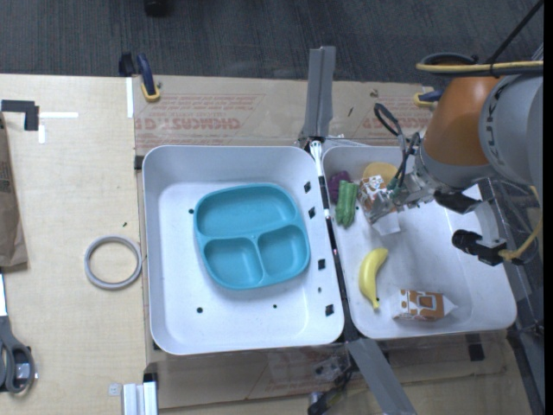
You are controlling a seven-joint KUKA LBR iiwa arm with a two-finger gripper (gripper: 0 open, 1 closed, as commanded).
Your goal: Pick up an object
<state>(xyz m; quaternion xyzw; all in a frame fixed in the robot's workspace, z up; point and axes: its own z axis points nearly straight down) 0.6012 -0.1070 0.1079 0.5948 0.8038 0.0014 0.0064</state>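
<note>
Gripper: the gripper [386,213] is hanging low in the upper left part of the right bin [484,296]; I cannot tell if it is released or clenched, because the wrist is covering it.
Under the gripper: a small box with a printed pattern [373,194] is lying just beside the tip, maybe touching it; I cannot tell whether it is being held.
Near neighbours: a green piece [346,203] is standing against the left wall of this bin, with a purple thing [335,182] and a yellow thing [378,170] behind it.
Banana: the banana [371,274] is lying free in the middle of the right bin, apart from the others.
Carton: a small orange and white carton [421,304] is resting near the front wall.
Left bin: the left bin [168,258] is bearing a blue plate with three sections [251,235].
Handling, as I judge: the small box is looking light and stiff, with smooth sides that may be slipping; taking it across its narrow faces is seeming best.
Risk: the crowded corner is leaving little room for the tip.
</note>
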